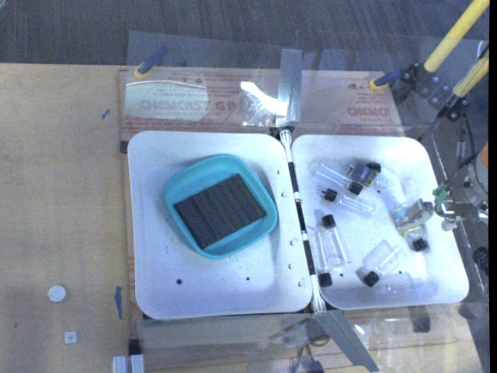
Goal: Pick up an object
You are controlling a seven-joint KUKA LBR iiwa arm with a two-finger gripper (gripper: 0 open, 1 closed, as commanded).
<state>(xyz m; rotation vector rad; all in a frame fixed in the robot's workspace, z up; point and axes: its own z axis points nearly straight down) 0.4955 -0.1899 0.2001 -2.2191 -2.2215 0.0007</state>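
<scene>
Wooden bench (54, 169), pale, two shallow white bins side by side on it.

Target candidates: clear vials with black caps, scattered loose in the right bin (453, 286).
- One vial (408, 214) lies at the bin's right side, just beside the gripper (458, 206). Likeliest pick, judging by closeness.
- Another vial (332, 245) lies near the divider, roughly parallel to it, cap toward the far side.
- A third vial (382, 256) lies tilted toward the near right corner, cap toward the near edge.
- Two more (351, 179) are crowded together at the far side, touching or nearly so.

Left bin (140, 231): a teal tray (265, 216) holding a dark ridged insert (219, 210). Well apart from the vials.

Gripper: sits at the right bin's right rim, coming in from the right. Contact with the nearest vial is unclear; glare and transparent plastic blur the boundary. Cannot tell whether the gripper is open or closed, or whether it has hold of anything.

Doing the step well, in my judgement:
- Choose an isolated vial, not the crowded pair.
- Close across the narrow body, not along its length.
- Come down squarely; round, smooth plastic will likely roll or squirt out sideways.
- Stay off the bin wall, which leaves little room on that side.
</scene>
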